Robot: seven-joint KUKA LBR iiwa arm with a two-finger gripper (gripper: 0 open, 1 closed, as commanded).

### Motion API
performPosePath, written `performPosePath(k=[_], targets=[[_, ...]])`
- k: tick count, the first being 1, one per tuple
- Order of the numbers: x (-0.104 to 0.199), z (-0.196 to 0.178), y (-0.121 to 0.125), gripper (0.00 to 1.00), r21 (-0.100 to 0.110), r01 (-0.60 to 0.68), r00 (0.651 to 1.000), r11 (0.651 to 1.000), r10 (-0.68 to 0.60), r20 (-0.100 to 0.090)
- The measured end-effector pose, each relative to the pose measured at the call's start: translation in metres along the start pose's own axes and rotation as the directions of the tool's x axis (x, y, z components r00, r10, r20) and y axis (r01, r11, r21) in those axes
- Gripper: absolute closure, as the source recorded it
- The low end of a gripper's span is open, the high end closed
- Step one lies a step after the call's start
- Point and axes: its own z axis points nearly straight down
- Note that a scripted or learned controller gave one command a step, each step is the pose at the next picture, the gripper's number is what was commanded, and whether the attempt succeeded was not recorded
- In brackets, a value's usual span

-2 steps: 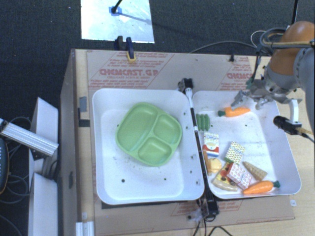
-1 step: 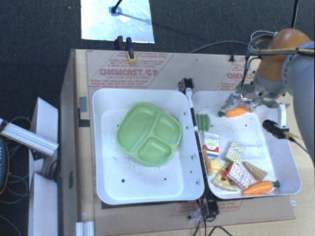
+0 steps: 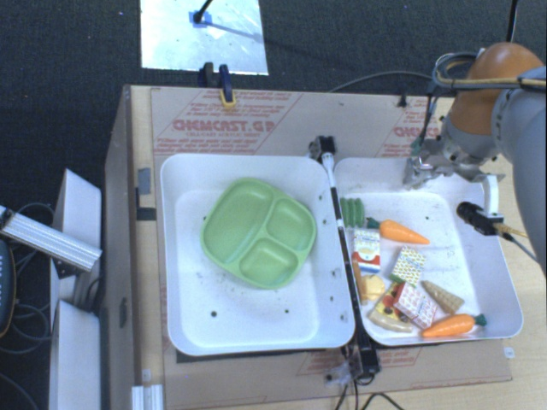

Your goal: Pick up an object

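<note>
In the camera view, the grey arm's two-finger gripper (image 3: pixel 420 171) hangs over the far edge of the right shallow white bin (image 3: pixel 506 290); its state cannot be told. The nearest likely target, an orange plastic carrot (image 3: pixel 402 231), lies below and slightly left of it, its long axis running left to right, near the green toy vegetable (image 3: pixel 352 211).
</note>
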Motion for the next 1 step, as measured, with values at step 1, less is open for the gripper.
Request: performPosePath(k=[1], targets=[[0.0001,0.0003,-0.0002,0.00,0.001,0.000,1.000,1.000,0.000,0.000]])
